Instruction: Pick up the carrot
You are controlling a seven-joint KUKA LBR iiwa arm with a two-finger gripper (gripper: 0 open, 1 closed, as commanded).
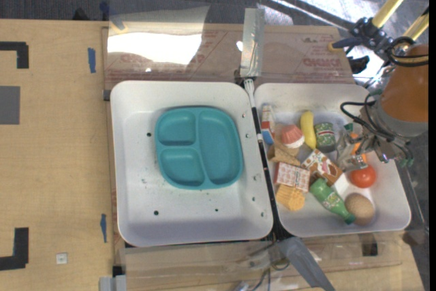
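The carrot [361,160] shows as a small orange bit at the right side of the right bin [398,215], just above a red tomato [363,177]. Most of it is hidden under the gripper [355,148]. The gripper hangs low over that spot, below the arm's orange band [407,95], with cables around the wrist. From this angle I cannot tell whether the carrot is in its grasp or merely lies beneath it.
The right bin is crowded: a banana [308,127], green can [325,136], cracker box [293,177], green bottle [330,200], brown potato [360,206] and a snack packet [319,163]. A teal divided plate [199,146] lies in the left bin [129,215].
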